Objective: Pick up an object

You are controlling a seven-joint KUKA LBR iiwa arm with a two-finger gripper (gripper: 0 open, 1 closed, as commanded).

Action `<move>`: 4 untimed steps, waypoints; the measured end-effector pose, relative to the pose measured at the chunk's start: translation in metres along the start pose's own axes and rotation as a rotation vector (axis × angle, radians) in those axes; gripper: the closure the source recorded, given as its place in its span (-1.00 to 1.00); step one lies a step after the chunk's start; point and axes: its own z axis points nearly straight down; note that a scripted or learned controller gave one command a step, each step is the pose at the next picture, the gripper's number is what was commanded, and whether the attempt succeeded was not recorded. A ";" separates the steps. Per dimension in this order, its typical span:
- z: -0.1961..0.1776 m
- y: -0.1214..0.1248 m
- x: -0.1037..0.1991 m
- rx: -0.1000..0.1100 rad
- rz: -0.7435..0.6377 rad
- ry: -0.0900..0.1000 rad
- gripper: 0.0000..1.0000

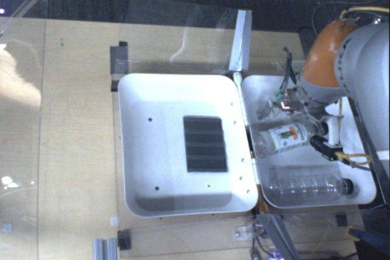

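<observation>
My gripper (279,105) reaches down into the right bin (365,195) near its back left part, below the orange band of the arm (323,61). Just in front of it a clear bottle with a green and white label (285,137) lies on its side; whether the gripper touches it is unclear. A larger clear plastic bottle with a dark cap (308,187) lies along the front wall of the same bin. In the left bin (137,131) a dark grey ridged rectangular block (205,143) lies flat near the middle.
The grey arm body (365,76) covers the right bin's back right part, with black cables (326,148) hanging by the wrist. A metal post (240,39) stands behind the gap between the bins. Wooden benchtop (61,149) spreads to the left.
</observation>
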 end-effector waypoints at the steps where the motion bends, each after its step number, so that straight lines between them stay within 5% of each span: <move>1: -0.001 -0.028 -0.026 -0.002 -0.057 -0.001 -1.00; 2: -0.002 -0.057 -0.028 -0.005 -0.194 -0.001 -1.00; 3: -0.015 -0.053 -0.056 0.002 -0.237 0.000 -1.00; 4: -0.002 -0.073 -0.010 -0.006 -0.427 -0.003 -1.00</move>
